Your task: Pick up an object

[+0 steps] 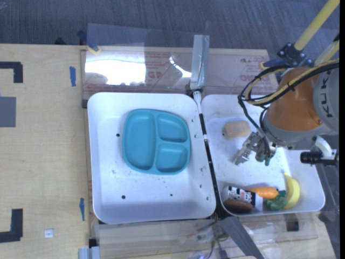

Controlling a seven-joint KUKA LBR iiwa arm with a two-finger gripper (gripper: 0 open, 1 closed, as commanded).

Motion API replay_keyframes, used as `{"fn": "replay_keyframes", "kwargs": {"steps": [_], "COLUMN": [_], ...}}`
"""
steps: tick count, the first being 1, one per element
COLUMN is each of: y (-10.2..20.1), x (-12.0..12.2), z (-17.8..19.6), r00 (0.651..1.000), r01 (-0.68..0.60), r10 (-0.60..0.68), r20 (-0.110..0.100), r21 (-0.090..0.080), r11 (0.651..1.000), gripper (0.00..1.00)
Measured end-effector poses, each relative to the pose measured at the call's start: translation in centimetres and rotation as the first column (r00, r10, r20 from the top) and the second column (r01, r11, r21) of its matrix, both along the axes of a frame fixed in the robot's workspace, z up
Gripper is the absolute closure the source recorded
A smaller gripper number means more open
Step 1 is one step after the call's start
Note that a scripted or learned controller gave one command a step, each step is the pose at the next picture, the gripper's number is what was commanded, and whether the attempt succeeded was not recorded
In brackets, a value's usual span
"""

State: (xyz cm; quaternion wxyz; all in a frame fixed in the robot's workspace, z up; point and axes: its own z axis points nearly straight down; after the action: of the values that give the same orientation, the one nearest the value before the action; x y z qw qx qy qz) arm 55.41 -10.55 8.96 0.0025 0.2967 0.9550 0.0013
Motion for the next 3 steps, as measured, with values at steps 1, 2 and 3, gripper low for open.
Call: {"fn": "replay_keyframes", "kwargs": {"steps": [1, 2, 3], "y": [0.6, 0.6, -0.4], "x": [0.9, 0.9, 5.7], "z": [-0.1, -0.1, -0.2], "r00": [0.947, 0.947, 0.875], "r01": [0.320, 0.321, 0.484], "r10": [-0.320, -0.321, -0.484], "r20": [0.003, 0.003, 0.002], "r21": [0.000, 0.001, 0.001], "r11": [0.947, 0.947, 0.875], "gripper": [1.00, 0.00, 0.00]}}
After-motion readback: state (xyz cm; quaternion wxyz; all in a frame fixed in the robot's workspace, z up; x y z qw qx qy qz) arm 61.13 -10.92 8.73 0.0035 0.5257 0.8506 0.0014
